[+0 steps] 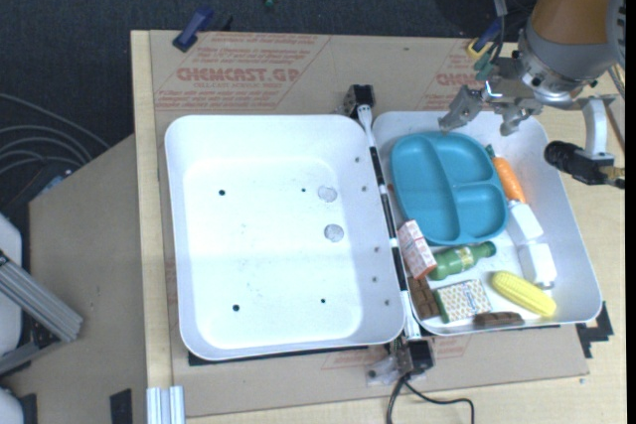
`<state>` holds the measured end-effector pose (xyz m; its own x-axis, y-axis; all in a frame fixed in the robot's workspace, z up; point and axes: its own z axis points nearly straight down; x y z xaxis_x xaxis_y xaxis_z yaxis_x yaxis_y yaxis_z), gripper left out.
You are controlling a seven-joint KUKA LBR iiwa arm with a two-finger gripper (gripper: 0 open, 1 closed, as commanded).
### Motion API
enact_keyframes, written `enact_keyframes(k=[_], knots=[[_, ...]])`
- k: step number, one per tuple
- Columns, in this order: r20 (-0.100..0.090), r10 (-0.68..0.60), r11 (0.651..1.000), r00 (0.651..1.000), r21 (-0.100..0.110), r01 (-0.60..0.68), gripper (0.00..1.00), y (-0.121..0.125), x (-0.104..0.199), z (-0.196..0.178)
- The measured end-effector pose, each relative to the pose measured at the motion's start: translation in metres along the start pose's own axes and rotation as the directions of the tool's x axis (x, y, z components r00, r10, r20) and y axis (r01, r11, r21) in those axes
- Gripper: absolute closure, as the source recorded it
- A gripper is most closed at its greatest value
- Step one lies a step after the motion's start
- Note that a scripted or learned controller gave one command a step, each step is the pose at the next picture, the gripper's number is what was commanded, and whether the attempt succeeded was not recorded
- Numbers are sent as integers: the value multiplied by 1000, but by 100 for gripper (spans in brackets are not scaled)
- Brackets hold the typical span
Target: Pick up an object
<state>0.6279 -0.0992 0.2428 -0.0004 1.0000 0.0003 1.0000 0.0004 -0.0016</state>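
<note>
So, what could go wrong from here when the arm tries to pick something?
1. The items in the right bin lie crowded; reaching for the green bottle could nudge the corn or the packets beside it.
2. The gripper hangs near the bin's far rim, so descending there may strike the rim or the blue tray.

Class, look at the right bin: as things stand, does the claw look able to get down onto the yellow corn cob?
Probably yes. The corn cob lies uncovered on top near the right bin's front corner, and the open claw hangs above the far end with nothing between them.
</note>
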Motion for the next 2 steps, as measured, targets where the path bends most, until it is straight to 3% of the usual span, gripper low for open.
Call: enact_keyframes(k=[1,2], knots=[[0,1,1000,1000,0,-1,0,34,-48,138],[-15,-4,1000,1000,5,5,0,37,-72,146]])
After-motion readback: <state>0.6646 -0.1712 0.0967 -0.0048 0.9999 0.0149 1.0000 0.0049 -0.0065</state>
